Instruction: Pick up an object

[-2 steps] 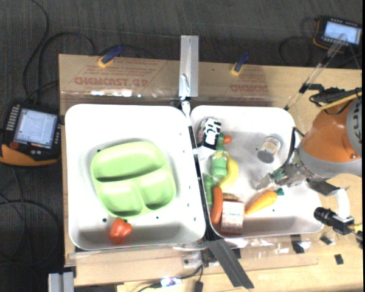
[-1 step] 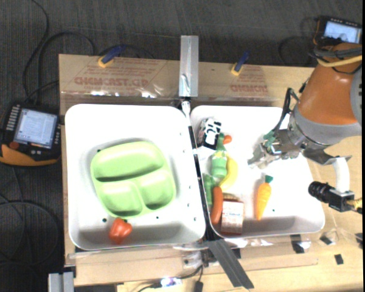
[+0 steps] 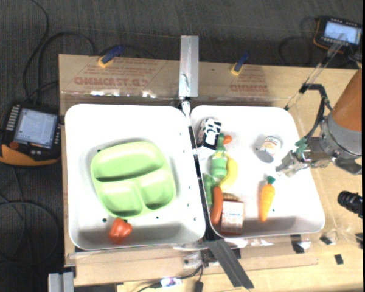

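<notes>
Claw [image 3: 290,163] at the right side of the right bin [image 3: 304,208], low over its white floor, on the end of the grey arm [image 3: 344,132] reaching in from the right. Spread or closed: impossible to tell at this angle. Nothing seen clamped in it.

Nearest to it, two candidates for picking. Toy carrot [image 3: 266,199] just below and to the left, lying roughly upright in the view, green top toward the claw, apart from it. Small round container [image 3: 269,146] up and to the left, also apart from the claw.

Further left, along the bin's left wall, a crowded column. Black-and-white toy [image 3: 211,128] at the top. Green bottle-shaped item [image 3: 218,163] under it, with a yellow banana [image 3: 232,171] touching its right side. Red-orange long piece [image 3: 216,204] below those, and a small brown-and-white box [image 3: 232,216] just beside it at the near edge.

In the left bin [image 3: 76,163], a green divided tray [image 3: 132,176] across the middle and a red toy vegetable [image 3: 120,229] at the tray's near corner.

Under both bins, a cardboard sheet [image 3: 128,75]. Off to the far left, on the dark floor, a handheld pendant [image 3: 30,132] with a lit screen.
</notes>
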